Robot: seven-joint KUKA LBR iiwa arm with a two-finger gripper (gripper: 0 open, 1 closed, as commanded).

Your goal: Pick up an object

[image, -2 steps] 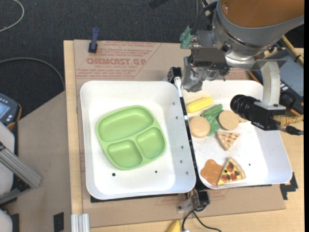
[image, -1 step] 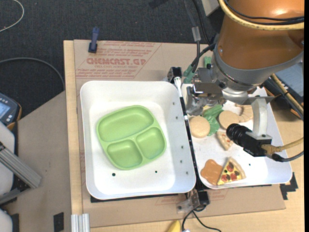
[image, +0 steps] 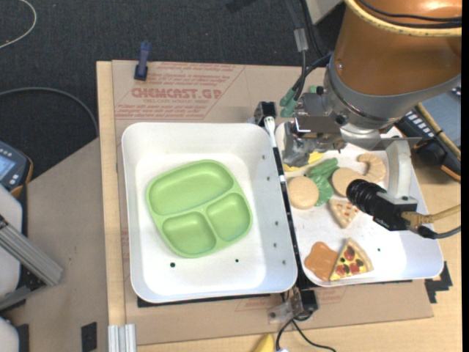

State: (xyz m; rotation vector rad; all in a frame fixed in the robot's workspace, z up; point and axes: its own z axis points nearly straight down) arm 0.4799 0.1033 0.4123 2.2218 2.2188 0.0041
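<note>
The right bin [image: 429, 259] holds several toy foods. A round tan bun [image: 302, 193] lies by its left wall. A green leafy piece [image: 321, 173] and a green disc [image: 344, 181] lie beside it. A pale croissant [image: 372, 166] sits further right, and a small cracker-like wedge [image: 342, 212] is in the middle. A pizza slice [image: 351, 261] and a brown toast piece [image: 319, 259] rest at the front. My gripper [image: 297, 152] hangs low over the bin's back left corner, just behind the bun, next to a yellow piece [image: 316, 158].
The left bin [image: 139, 145] bears a green divided plate [image: 198, 207]. A thin black divider [image: 282, 189] runs between the bins. The big orange-banded arm [image: 403, 35] covers the right bin's back edge. Cardboard [image: 176, 90] lies under both bins.
</note>
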